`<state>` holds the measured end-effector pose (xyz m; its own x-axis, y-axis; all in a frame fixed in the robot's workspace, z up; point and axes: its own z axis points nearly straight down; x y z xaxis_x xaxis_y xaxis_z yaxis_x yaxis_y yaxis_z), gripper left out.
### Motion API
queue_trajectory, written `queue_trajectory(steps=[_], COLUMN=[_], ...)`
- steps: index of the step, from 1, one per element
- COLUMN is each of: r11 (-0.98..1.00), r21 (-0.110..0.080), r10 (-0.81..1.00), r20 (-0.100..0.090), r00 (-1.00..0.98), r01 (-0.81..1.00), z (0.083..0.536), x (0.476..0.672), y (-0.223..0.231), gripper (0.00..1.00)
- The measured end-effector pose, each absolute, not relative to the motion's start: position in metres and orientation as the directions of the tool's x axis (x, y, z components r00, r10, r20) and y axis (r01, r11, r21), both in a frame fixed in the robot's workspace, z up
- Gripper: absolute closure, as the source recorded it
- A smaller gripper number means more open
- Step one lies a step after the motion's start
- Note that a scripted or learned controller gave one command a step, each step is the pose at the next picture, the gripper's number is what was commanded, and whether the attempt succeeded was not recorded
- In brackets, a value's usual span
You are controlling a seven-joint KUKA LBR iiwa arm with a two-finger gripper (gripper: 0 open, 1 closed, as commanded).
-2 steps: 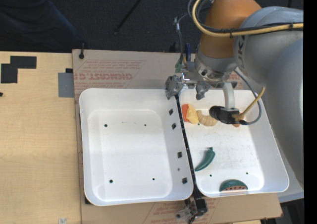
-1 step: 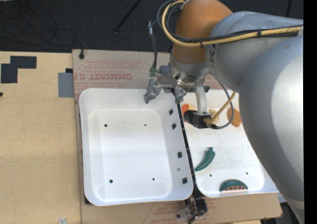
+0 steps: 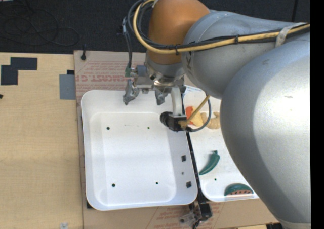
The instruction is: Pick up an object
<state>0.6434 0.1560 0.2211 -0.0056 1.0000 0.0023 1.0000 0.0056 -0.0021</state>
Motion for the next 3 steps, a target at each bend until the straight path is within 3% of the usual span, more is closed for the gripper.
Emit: queue_trajectory(steps=[1,2,3], r11=[0.007,-0.001,-0.002], r21=[-0.001,0.008,0.005], r10=[1.000,1.000,1.000], r20=[0.002,0.002,0.000], r00=[-0.007,0.001,0.002], r01=[1.000,1.000,1.000], z=[0.234,0.342,0.424], x=[0.638,0.645,0.644], y=[0.236,0.198,0.150], gripper=[0.00,0.00,0.00])
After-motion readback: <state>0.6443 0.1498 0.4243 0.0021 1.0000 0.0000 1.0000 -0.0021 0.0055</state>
